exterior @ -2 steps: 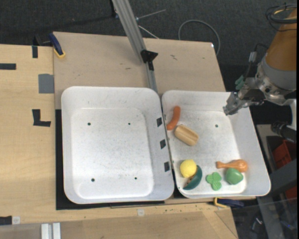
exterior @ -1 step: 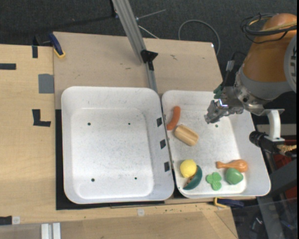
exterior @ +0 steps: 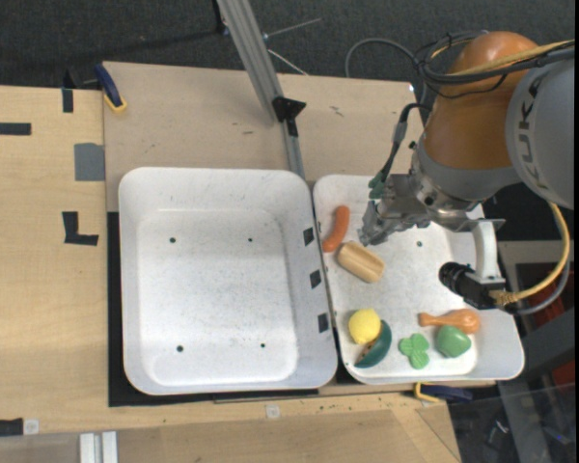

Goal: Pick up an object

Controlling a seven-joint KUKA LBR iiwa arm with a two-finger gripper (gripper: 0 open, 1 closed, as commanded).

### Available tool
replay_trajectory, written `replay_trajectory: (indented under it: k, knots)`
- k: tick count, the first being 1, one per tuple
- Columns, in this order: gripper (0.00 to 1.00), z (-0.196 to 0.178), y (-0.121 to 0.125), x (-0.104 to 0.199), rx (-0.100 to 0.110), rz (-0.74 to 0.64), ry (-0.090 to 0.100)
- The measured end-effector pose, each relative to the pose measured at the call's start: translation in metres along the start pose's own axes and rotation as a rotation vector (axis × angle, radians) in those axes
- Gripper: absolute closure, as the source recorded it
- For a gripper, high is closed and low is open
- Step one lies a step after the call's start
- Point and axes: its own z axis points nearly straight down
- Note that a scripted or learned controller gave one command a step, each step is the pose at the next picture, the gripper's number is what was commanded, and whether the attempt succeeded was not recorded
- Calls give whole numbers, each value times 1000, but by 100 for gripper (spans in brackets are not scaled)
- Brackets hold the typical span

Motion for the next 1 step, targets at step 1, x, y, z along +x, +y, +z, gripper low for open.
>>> replay_trajectory:
  k: [1]
  knots:
    - [100,17,-16,44,2,2,-1]
